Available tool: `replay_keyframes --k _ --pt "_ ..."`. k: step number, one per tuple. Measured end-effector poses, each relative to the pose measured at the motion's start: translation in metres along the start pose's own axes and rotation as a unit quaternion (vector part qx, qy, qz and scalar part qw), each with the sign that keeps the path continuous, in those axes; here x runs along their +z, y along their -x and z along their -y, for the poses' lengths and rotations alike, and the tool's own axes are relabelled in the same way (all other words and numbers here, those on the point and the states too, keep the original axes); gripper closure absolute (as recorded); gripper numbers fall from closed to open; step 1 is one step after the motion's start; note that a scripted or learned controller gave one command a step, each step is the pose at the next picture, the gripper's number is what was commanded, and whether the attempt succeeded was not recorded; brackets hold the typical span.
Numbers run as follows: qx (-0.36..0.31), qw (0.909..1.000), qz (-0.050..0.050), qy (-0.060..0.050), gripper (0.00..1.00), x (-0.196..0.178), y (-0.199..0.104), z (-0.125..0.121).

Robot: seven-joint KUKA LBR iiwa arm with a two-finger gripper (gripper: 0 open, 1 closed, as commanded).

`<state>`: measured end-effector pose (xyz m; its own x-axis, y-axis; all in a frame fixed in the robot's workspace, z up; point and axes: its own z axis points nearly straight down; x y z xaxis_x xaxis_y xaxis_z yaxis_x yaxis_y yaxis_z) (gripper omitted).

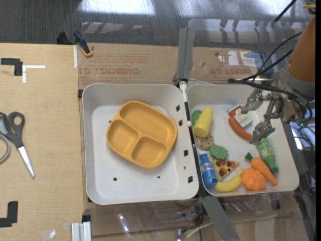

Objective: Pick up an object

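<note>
- While the arm (306,59) reached in from the right, its gripper (258,117) hung over the right bin (291,185); the fingers (262,131) stood spread apart, pinching nothing.
- Just beneath the gripper lay a red sausage (238,127); a small white-and-blue item sat beside it, too small to name.
- Beside the lower finger, a green bottle (267,154) lay tilted; a carrot (264,170) and an orange fruit (253,179) rested near the bin's front corner.
- Along the bin's left side sat a yellow corn cob (203,122); a brown cookie (204,142) lay just below it; a blue bottle (207,170) stood against the wall.
- Between them lay a green ridged piece (218,151), a pizza slice (225,167), and a banana (228,185).
- The left bin (100,185) held a yellow divided plate (142,133).
- Well apart on the bench, scissors (17,139) lay at the left.
</note>
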<state>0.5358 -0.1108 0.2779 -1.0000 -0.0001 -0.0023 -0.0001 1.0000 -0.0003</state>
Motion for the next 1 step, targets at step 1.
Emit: replay_keyframes --k 1 --pt "0.1 0.995 0.001 0.0 0.0 0.1849 0.0491 0.0217"
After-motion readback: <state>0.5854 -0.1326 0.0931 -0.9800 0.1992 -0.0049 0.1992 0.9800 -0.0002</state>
